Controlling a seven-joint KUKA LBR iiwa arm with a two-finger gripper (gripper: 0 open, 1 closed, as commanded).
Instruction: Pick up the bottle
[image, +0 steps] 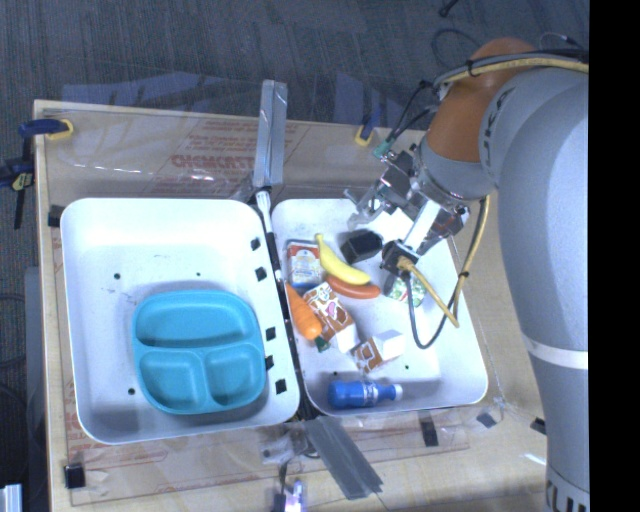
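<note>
The bottle (365, 393) is blue with a pale cap and lies on its side along the front wall of the right bin (462, 345), cap pointing right. My gripper (364, 212) hangs over the back of the same bin, above the far end of the banana (340, 263). It is well away from the bottle, and nothing can be seen held in it.
Between gripper and bottle lie the banana, a reddish sausage (356, 290), a carrot (305, 316), small cartons (334, 310) and a white-brown box (380, 350). A yellow cable loops over the right side. The left bin (95, 260) holds a blue divided plate (200, 350).
</note>
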